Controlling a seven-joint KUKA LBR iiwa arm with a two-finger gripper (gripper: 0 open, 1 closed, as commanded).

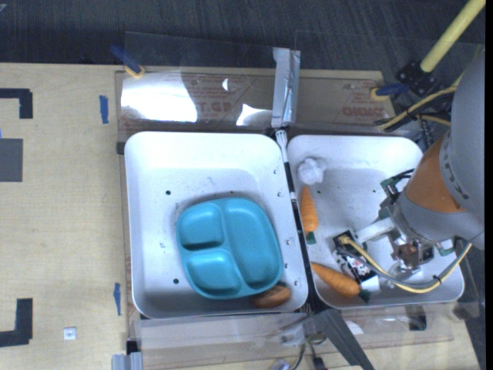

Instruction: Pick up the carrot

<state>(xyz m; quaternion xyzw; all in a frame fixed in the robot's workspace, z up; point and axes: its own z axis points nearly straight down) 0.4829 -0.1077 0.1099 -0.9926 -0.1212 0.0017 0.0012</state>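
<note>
Right bin point(362, 149): carrot point(308, 210) by left wall, long axis up-down in view, 2nd carrot point(336, 278) diagonal at front-left corner, gripper point(406, 257) near it, open/closed can't tell; left bin point(154, 160): blue plate point(229, 245), brown food bit point(271, 295).

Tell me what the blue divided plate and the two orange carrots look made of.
The blue divided plate is likely moulded plastic: even colour, soft sheen, rounded compartment walls. The upper carrot and the lower carrot are probably toy plastic or rubber, going by the uniform orange and smooth skin; real ones can't be ruled out.
</note>
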